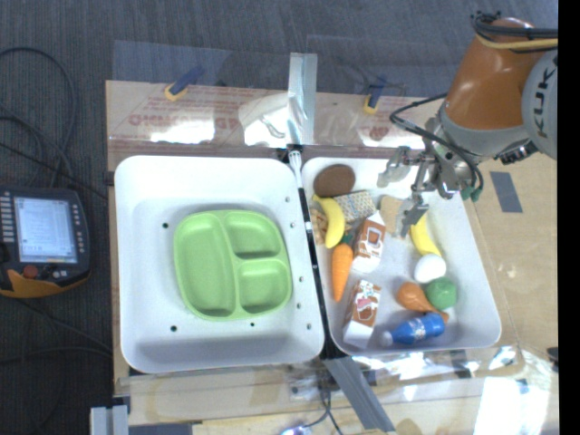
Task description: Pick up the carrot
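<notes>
Nothing's grabbed yet. The carrot [341,271] lies against the right bin's [483,284] left wall, beside a banana [328,220]. The gripper [417,188] hovers near the far edge, fingers spread and empty.

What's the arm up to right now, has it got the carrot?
Tool above right bin's back, holding nothing. Carrot lies free by left wall. Banana touches its top end.

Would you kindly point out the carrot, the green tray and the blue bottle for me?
carrot [341,270]: camera view, middle of its orange body.
green tray [214,270]: camera view, floor of its large compartment.
blue bottle [419,329]: camera view, middle of its body.
</notes>
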### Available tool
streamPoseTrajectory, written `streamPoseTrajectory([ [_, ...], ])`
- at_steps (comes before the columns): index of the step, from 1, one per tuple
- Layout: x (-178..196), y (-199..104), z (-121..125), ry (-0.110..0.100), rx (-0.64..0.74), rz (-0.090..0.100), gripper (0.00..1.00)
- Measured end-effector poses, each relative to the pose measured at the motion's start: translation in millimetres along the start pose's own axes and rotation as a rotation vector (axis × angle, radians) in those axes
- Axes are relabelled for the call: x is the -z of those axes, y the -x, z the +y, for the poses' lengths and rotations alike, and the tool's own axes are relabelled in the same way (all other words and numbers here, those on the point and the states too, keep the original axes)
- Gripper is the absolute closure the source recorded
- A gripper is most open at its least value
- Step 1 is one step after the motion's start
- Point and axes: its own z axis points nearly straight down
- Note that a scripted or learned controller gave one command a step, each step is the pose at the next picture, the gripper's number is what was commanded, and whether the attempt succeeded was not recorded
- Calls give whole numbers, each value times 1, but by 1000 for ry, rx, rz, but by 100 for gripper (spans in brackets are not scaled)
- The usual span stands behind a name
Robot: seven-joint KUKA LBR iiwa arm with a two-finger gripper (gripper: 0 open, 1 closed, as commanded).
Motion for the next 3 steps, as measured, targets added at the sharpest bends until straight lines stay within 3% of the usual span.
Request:
streamPoseTrajectory([
  [1,7,-79,22,1,-153,1,0],
  [2,-51,-144,31,2,-104,9,0],
  [3,-105,-130,-10,-2,2,-36,0],
])
